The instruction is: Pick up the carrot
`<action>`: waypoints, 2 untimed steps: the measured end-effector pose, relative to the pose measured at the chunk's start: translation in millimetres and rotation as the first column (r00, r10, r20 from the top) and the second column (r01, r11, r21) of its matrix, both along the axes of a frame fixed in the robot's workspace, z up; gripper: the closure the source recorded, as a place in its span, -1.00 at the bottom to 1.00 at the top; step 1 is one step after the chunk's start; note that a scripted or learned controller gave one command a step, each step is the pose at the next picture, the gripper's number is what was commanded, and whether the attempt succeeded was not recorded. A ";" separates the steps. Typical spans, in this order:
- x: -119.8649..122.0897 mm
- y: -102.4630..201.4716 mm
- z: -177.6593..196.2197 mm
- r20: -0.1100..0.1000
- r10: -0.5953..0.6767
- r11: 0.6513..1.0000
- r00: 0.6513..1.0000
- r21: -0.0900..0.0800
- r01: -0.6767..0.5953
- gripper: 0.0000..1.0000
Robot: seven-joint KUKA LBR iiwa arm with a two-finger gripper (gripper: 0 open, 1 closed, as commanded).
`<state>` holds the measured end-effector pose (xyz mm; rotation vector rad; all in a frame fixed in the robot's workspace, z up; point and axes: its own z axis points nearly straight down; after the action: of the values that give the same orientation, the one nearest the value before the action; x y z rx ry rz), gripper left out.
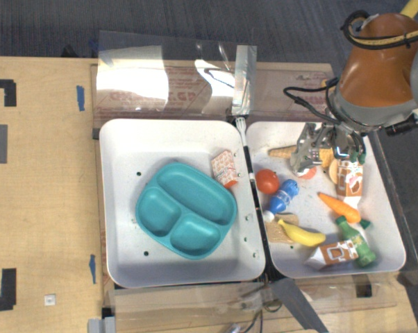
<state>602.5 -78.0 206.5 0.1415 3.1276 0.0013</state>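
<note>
Near right bin point(393, 259): carton point(332, 254), green bottle point(356, 243), banana point(301, 232). Carrot point(341, 207) lying right of centre in right bin, orange, tip pointing left, just near of juice box point(348, 178). Blue bottle point(282, 195), tomato point(267, 181) leftward. Left bin point(119, 186): teal tray point(186, 209), small packet point(224, 166). Far right: gripper point(319, 152) low over bin, well apart from carrot; finger state unclear, cannot tell.

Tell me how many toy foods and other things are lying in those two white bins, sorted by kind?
Trays: 1, the teal tray, left bin.
Cartons: 3, carton in the left bin, carton and carton in the right.
Carrots: 1, carrot.
Bananas: 1, banana.
Tomatoes: 1, tomato.
Bottles: 1, blue bottle.
Total: 8 that I can name; a few more bits are too unclear.
</note>
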 end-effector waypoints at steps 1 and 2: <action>23.5 -95.5 6.9 -0.002 0.143 0.990 0.990 -0.005 -0.143 1.00; 24.4 -92.0 7.0 -0.001 0.147 0.989 0.989 -0.003 -0.147 -1.00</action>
<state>626.9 -170.0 213.6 -0.0893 3.1302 -0.0023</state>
